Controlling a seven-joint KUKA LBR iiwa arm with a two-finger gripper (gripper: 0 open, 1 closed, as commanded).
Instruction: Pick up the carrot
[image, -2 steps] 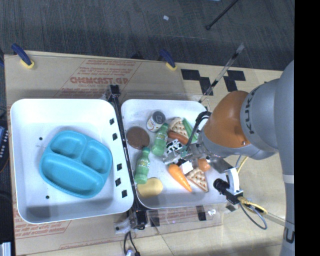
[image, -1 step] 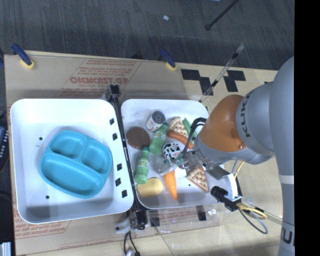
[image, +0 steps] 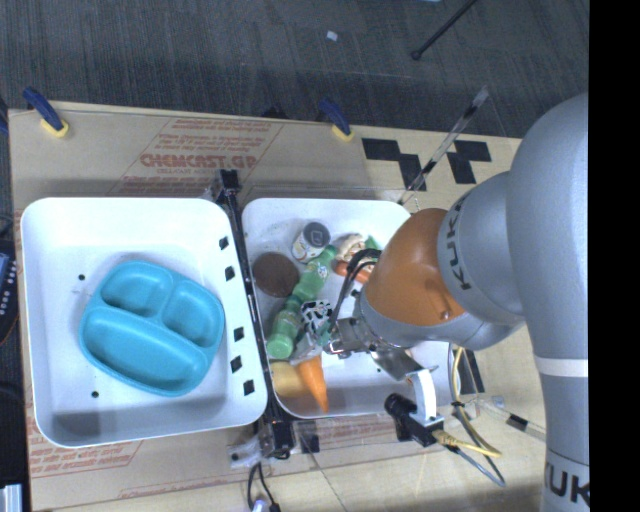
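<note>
The orange carrot (image: 313, 383) lies near the front edge of the right bin (image: 268, 225), next to a pale yellow piece (image: 286, 378). The arm's wrist, with its orange band (image: 405, 282), hangs over the bin's middle right. The gripper (image: 338, 345) sits just above and to the right of the carrot's upper end; its fingers are hidden under the wrist. Nothing can be seen held.
In the right bin lie a green bottle (image: 293, 305), a brown round object (image: 274, 272), a small can (image: 313, 238) and other small items at the back. The left bin (image: 60, 230) holds a blue divided plate (image: 152, 325). Black clips line the divider between the bins.
</note>
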